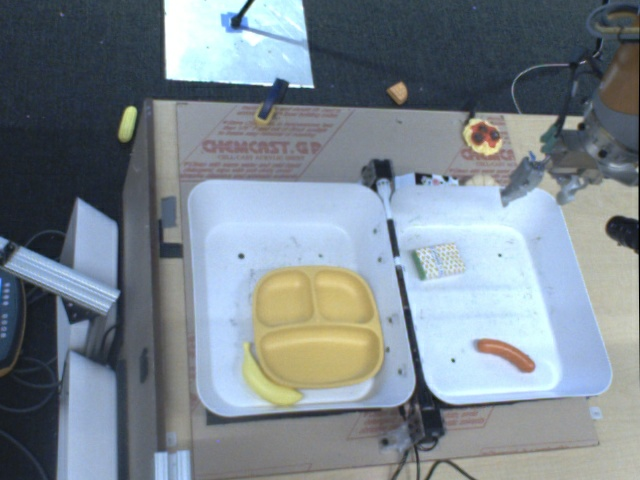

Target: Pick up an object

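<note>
Bins sit side by side on a brown board, the left bin (215, 268) holding a yellow sectioned plate (318, 325) with three compartments, the large one nearest the camera, and a banana (262, 379) lying along the plate's near left corner, touching or tucked just under its rim. The right bin (570, 268) holds two loose things well apart: a small pale packet (439, 261) with a green dotted pattern, lying flat near the divider toward the far side, and an orange-red sausage (505, 355), slim and slightly curved, lying flat toward the near right, with bare white floor all around it. The gripper (546, 178) hangs over the far right corner of the right bin, above the rim, its two grey fingers spread apart with nothing between them; the grey arm (612, 118) rises behind it toward the frame's right edge. Nothing lies between the gripper and either thing in the right bin. On the board beyond the bins rests a small round toy (484, 135), yellow with red and dark markings, and a yellow-tipped clamp (269, 104) grips the board's far edge. On the dark floor past it lie a shiny sheet (238, 30), a small orange piece (398, 92) and a yellow piece (127, 123) off the board's far left corner.
</note>
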Robot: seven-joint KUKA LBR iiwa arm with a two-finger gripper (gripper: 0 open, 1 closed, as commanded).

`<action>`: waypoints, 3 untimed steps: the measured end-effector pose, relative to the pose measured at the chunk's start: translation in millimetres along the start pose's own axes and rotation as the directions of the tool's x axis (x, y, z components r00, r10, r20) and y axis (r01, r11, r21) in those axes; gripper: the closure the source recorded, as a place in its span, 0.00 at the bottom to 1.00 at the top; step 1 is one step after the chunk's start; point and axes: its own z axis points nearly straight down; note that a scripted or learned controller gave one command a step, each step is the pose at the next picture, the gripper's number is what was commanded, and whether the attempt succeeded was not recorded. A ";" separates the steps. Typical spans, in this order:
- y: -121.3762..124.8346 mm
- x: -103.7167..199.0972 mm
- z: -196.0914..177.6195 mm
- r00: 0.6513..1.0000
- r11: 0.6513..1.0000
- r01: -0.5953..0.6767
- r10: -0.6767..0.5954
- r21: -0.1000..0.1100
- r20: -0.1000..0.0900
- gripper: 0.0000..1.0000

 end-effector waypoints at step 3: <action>-131.4 -35.0 190.4 1.000 1.000 -0.003 0.003 0.002 0.000 0.00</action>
